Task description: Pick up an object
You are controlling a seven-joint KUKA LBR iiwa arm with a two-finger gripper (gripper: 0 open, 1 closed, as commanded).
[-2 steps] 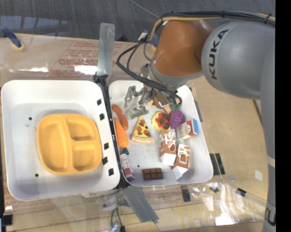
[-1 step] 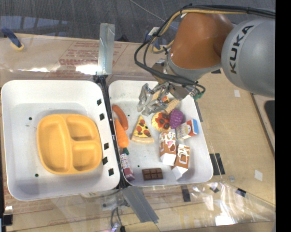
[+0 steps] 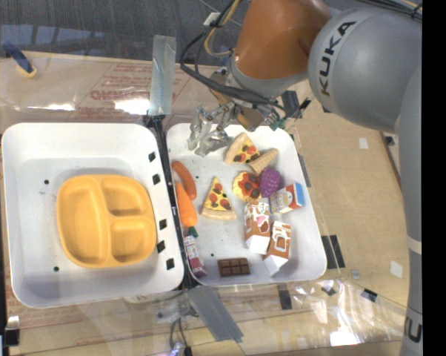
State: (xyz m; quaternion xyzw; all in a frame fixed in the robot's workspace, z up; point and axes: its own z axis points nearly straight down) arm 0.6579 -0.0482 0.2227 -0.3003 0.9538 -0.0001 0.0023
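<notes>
The gripper (image 3: 203, 133) hangs over the far left corner of the right bin (image 3: 310, 262), its metal fingers (image 3: 198, 128) spread open with nothing between them. Just beside them lies a pizza slice (image 3: 242, 150), touching a cone (image 3: 262, 160). Below sit a round pizza (image 3: 246, 186), a purple piece (image 3: 270, 182) and a small carton (image 3: 290, 197). A second pizza slice (image 3: 218, 199) lies mid-bin. Along the left wall run a sausage (image 3: 184, 176), a carrot (image 3: 187, 208) and a small bottle (image 3: 192, 254). Two cartons (image 3: 269, 234) stand near the front, with a chocolate bar (image 3: 233, 267) beside them. The left bin (image 3: 30, 143) holds a yellow divided plate (image 3: 104, 219). Both bins rest on the table (image 3: 341, 169).
</notes>
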